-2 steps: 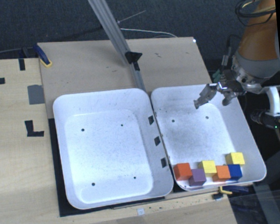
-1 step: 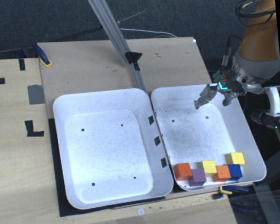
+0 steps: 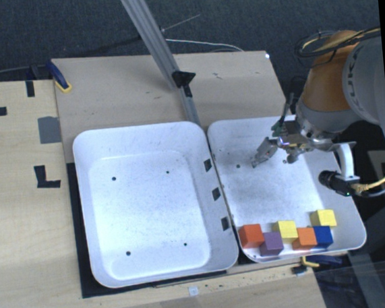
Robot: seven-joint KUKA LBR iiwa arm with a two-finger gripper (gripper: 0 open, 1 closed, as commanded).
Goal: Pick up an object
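Note:
Small blocks lie along the near edge of the right bin point(image 3: 264, 190): an orange one point(image 3: 252, 234), a purple one point(image 3: 273, 242), a yellow one point(image 3: 288, 229), another orange one point(image 3: 306, 236), a blue one point(image 3: 323, 236) and a second yellow one point(image 3: 325, 218). My gripper point(image 3: 274, 153) hangs over the far half of that bin, well away from the blocks. Its fingers point(image 3: 263, 151) are spread and nothing sits between them.
The left bin point(image 3: 143, 202) sits beside the right one, with black clips along the shared wall. A metal pole point(image 3: 155, 45) slants in from the top toward the bins' far corner. A cable and black connector point(image 3: 337, 182) hang near the right bin's right edge.

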